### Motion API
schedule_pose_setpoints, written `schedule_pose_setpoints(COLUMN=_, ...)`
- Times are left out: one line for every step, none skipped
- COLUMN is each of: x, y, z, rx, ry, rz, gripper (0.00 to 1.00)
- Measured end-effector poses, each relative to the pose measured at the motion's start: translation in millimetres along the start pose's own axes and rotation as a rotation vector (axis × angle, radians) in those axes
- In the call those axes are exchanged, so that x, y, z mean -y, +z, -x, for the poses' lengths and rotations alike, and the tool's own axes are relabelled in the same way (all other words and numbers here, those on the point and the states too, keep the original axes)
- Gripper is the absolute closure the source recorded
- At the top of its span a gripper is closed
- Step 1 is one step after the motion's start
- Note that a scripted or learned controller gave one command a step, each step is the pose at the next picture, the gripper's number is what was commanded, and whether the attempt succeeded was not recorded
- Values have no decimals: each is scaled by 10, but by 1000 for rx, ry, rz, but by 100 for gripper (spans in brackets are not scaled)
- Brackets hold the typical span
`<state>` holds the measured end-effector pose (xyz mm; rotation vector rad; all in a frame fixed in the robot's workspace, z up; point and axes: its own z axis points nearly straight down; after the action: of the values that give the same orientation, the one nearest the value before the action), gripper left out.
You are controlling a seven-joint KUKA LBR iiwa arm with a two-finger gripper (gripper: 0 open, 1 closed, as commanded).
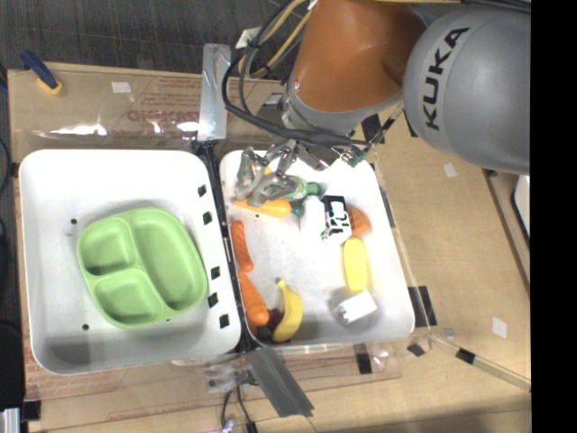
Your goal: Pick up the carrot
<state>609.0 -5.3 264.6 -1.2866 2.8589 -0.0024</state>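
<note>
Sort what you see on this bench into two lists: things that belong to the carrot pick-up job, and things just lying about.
Job in hand:
carrot, under the pincer
pincer
right bin, holding the carrot

Lying about:
green divided plate in the left bin
banana
yellow piece
white block

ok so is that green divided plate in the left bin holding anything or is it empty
Empty. The green plate lies flat in the left bin, and all three compartments show bare green.
</note>
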Motion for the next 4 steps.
schedule_pose_setpoints(x=-764, y=597, z=-91, rx=-5, ry=-210, rz=7, gripper=100)
schedule_pose_setpoints(x=-1392, y=695, z=559, rx=-1, ry=-321, rz=6, gripper=100)
schedule_pose_setpoints(x=-1552, y=762, z=1123, rx=-2, ry=-322, rz=6, gripper=100)
schedule_pose_setpoints(x=-1602, y=343, z=1415, rx=-1, ry=-195, rz=3, gripper=100)
